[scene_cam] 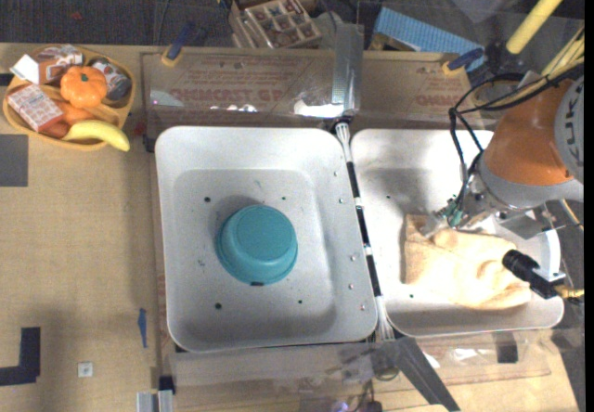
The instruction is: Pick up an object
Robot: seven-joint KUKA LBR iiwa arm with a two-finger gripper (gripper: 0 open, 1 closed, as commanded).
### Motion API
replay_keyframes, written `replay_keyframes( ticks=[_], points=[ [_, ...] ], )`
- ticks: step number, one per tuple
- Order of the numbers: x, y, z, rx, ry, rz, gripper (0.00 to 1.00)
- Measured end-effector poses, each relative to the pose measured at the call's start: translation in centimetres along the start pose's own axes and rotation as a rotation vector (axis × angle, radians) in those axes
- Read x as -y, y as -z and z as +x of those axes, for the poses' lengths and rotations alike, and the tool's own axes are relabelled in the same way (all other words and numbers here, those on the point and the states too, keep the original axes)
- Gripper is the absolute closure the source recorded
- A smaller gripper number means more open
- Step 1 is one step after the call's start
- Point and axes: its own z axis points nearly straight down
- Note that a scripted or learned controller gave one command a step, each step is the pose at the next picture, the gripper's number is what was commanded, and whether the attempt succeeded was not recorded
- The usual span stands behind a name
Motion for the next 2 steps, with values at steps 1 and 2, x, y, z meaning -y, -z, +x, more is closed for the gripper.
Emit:
replay_keyframes(
  ticks=[1, 2],
  points=[
    [-4.2, 9.5, 2.4, -0.004, -0.018, 0.016, 1.00],
    [-8.8, 12.3, 2.9, -0.004, 0.282, 0.012, 1.00]
  ],
)
